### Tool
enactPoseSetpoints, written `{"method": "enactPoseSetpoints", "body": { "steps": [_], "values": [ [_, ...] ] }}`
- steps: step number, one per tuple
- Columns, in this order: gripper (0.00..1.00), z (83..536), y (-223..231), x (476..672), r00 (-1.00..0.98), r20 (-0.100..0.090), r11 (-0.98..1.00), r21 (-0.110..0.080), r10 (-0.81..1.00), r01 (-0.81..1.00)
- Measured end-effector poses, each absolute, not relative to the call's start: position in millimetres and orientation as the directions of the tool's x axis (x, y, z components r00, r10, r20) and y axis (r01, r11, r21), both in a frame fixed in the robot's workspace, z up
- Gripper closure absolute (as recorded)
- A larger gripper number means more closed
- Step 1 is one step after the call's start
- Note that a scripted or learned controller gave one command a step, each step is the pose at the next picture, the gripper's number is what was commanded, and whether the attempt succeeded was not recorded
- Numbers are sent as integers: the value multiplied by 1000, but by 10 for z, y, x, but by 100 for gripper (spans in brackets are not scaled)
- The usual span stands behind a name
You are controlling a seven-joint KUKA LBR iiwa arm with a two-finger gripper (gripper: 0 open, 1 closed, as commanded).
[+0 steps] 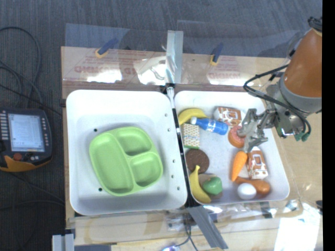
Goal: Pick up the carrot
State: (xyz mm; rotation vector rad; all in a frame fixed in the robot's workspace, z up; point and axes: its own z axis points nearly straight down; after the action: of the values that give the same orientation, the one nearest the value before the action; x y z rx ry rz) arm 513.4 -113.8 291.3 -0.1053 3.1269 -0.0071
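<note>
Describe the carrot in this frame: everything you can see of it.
The carrot is a small orange cone, smooth like plastic, lying in the right bin. Its thick end points up toward the gripper, which is just above it; its tip points down toward the egg. A red-and-white packet lies against its right side. Nothing grips it.

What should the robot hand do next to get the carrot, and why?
Probably move a little toward the near edge of the right bin and then lower. The gripper hangs just above the carrot's top end, over the donut, so it is not yet centred on the carrot.
</note>
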Motion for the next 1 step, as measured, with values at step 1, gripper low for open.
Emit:
{"method": "enactPoseSetpoints", "body": {
  "steps": [1],
  "values": [
    [0,2867,-1120,5124,-998,-3,998,-2,-70,-70]
  ]
}}
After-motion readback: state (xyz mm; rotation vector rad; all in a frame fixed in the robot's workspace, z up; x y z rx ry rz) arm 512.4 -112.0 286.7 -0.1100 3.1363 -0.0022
